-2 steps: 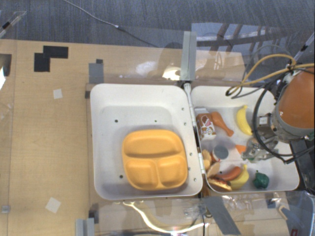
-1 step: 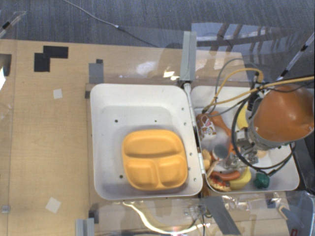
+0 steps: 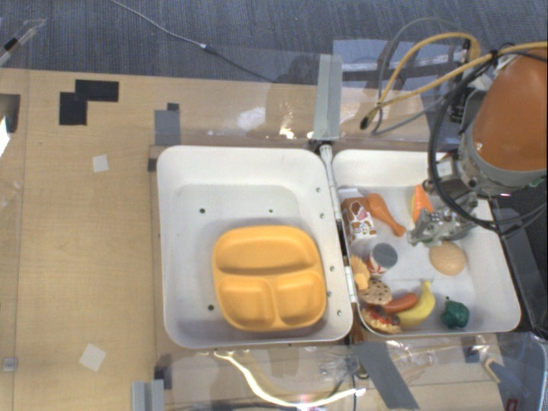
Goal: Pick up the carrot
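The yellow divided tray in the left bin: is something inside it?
The yellow tray in the left bin has three compartments, and nothing lies in any of them. What is under the tray is covered.

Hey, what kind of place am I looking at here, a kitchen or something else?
Most likely a robot lab test bench, not a kitchen. A cabled robot arm reaches over two white bins taped to a wooden bench, and the food in the right bin, like the carrot and banana, looks like toys.
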You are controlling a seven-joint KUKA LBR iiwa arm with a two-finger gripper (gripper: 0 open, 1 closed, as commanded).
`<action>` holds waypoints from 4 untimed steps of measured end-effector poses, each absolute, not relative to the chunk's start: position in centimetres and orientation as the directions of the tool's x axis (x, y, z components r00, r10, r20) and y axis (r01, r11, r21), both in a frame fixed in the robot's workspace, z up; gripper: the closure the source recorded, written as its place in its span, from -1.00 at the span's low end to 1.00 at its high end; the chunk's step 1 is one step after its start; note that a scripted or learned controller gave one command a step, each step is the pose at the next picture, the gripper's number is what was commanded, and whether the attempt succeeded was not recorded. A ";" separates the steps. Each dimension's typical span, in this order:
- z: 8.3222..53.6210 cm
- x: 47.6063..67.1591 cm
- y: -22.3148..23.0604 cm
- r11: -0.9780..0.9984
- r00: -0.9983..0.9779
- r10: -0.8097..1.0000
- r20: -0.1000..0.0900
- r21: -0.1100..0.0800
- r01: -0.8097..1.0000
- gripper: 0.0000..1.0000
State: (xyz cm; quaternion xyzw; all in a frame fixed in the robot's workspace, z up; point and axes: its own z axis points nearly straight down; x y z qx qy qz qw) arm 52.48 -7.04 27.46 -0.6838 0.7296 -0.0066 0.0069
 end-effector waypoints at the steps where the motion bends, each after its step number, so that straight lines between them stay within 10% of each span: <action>1: 24.1 49.5 -1.7 -0.456 0.456 -0.890 -0.001 -0.007 -0.890 1.00; 2: 27.3 48.9 -0.5 -0.750 0.750 -0.661 0.003 -0.008 -0.661 1.00; 4: 20.3 54.2 -5.0 -0.980 0.980 -0.201 0.004 -0.003 -0.201 1.00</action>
